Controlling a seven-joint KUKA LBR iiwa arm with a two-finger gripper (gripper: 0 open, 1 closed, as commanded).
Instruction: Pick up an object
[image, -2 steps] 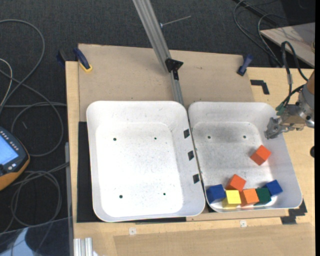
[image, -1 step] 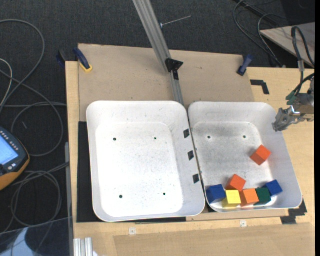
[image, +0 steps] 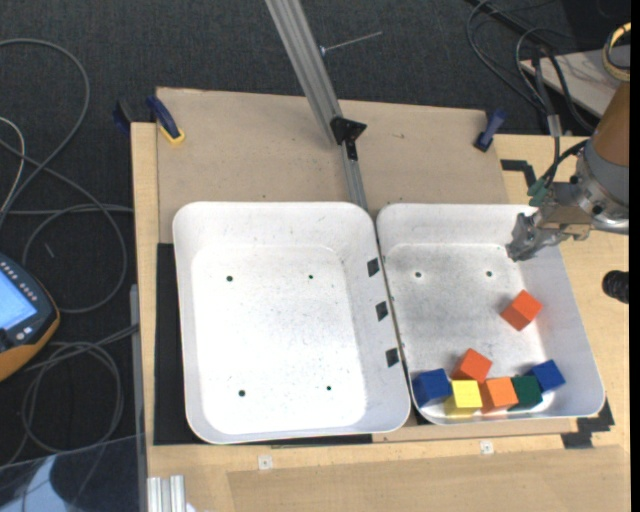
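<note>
The arm enters from the right, and its gripper (image: 524, 243) hangs over the upper right corner of the right bin (image: 440, 232); whether it is released or clenched cannot be told from this slanted view, and nothing is seen in its grasp. The nearest candidate, a lone orange block (image: 520, 310), lies tilted on the bin floor just below the gripper and apart from the rest. The other blocks crowd the bin's lower edge: a blue block (image: 431, 385), a yellow block (image: 466, 394), a second orange block (image: 475, 364), a third orange block (image: 498, 393), a green block (image: 526, 389) and a second blue block (image: 547, 376), most touching a neighbour. The left bin (image: 200, 230) sits alongside. Likely risks: a descent near the bin's sloped wall may strike the rim; the tilted lone block may twist or skid out of a closing grip; among the crowded blocks, a neighbour may jam the approach or be dragged along
</note>
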